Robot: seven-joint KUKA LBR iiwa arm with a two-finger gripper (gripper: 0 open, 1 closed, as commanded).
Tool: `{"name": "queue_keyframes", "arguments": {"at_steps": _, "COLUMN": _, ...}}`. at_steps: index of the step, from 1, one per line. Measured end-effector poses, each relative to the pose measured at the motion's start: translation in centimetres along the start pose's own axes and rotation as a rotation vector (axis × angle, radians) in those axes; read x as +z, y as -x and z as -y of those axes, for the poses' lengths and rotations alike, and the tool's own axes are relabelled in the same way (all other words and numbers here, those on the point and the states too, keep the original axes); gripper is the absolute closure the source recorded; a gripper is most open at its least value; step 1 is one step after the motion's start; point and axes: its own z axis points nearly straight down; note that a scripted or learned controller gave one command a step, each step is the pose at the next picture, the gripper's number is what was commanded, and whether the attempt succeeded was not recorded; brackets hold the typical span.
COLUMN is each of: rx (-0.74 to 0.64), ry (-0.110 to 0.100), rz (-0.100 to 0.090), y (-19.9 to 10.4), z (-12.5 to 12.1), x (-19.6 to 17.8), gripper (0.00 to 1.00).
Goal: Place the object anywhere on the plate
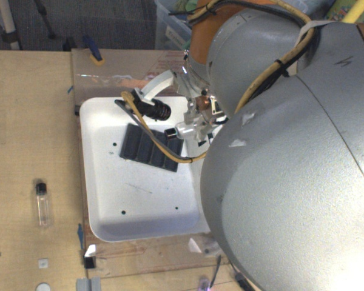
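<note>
My grey arm covers the right half of the camera view, with the orange band at the top. Its wrist hardware hangs over the white bin. A yellow cable loops out from the wrist above the bin floor. The gripper ends in a black ribbed block low over the bin's upper middle. I cannot make out anything held in it. The arm hides the bin on the right.
A small glass vial lies on the wooden bench left of the bin. A blue clip sits at the bench's far edge. Clear storage tubs stand behind. Small bits lie by the bin's near left corner.
</note>
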Motion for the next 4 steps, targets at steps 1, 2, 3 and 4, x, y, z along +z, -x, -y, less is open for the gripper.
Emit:
{"name": "queue_keyframes", "arguments": {"at_steps": 1, "rx": 0.079, "ry": 0.001, "rz": 0.000, "y": 1.0, "z": 7.0, "x": 13.5, "gripper": 1.00}}
{"name": "queue_keyframes", "arguments": {"at_steps": 2, "rx": 0.075, "ry": 0.001, "rz": -0.008, "y": 8.9, "z": 9.4, "x": 18.1, "gripper": 1.00}}
{"name": "queue_keyframes", "arguments": {"at_steps": 3, "rx": -0.179, "ry": 0.001, "rz": -0.005, "y": 3.1, "z": 7.8, "x": 18.3, "gripper": 1.00}}
{"name": "queue_keyframes", "arguments": {"at_steps": 4, "rx": -0.285, "ry": -0.006, "rz": -0.010, "y": 11.7, "z": 1.0, "x": 18.0, "gripper": 1.00}}
